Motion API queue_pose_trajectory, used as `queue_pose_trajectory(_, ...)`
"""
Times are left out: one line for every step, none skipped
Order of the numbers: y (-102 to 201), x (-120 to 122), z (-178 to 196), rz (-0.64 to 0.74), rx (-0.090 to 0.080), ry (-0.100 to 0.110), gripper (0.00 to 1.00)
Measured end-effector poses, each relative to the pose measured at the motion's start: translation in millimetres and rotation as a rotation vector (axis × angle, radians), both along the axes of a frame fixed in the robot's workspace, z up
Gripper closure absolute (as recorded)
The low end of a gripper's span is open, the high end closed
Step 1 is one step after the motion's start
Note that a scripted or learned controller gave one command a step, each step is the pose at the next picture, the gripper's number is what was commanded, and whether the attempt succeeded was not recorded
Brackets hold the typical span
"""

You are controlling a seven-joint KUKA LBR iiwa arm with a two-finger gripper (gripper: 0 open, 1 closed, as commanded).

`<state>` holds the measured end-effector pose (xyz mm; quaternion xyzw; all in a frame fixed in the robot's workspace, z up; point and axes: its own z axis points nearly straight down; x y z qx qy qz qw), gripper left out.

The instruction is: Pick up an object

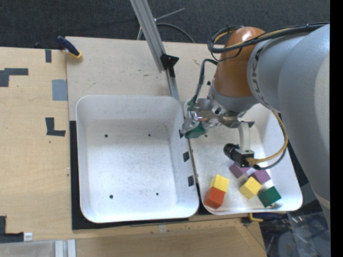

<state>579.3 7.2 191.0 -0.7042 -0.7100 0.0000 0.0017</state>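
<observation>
Tool (194, 123), metal and partly hidden under the wrist, sits at the right bin's (284, 197) upper left corner, pinching a small green block (196, 131); its shape is hard to make out. At five o'clock lie matte cubes: yellow-topped orange (216, 191), yellow (250, 187), purple (237, 171), dark green (269, 196). At nine o'clock, the speckled left bin (128, 159).

Robotics lab bench. Pale wooden benchtop (32, 143) with grey tape marks (59, 90), two shallow white plastic bins (128, 114), slanted aluminium camera pole (147, 23). Loose black cables (177, 28) behind.
</observation>
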Motion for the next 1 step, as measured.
queue_pose_trajectory(91.1, 35.9, 0.1, 0.001, 0.001, -0.002, 1.0)
